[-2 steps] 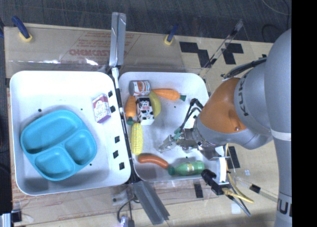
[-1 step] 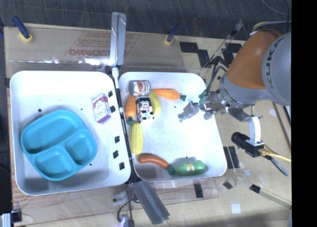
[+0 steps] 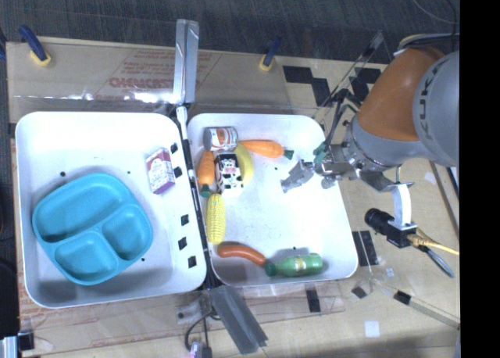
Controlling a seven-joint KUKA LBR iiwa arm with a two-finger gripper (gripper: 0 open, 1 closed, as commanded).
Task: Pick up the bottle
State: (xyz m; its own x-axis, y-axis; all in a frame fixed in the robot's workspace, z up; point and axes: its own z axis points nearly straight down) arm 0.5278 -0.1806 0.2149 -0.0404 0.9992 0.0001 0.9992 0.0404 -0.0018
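Observation:
The bottle (image 3: 296, 265) is green with a darker label. It lies on its side along the front wall of the right bin (image 3: 337, 216), cap end pointing left. My gripper (image 3: 294, 176) hangs over the middle right of that bin, well behind the bottle and apart from it. Its grey fingers point left and stand open with nothing between them. The grey arm with its orange band (image 3: 398, 91) comes in from the right.
A sausage (image 3: 241, 252) lies just left of the bottle. Corn (image 3: 215, 218), a cow-patterned box (image 3: 228, 172), a banana (image 3: 245, 162), a carrot (image 3: 262, 148) and a can (image 3: 222, 137) crowd the bin's left and back. The left bin holds a blue divided tray (image 3: 90, 227) and a small carton (image 3: 159, 170).

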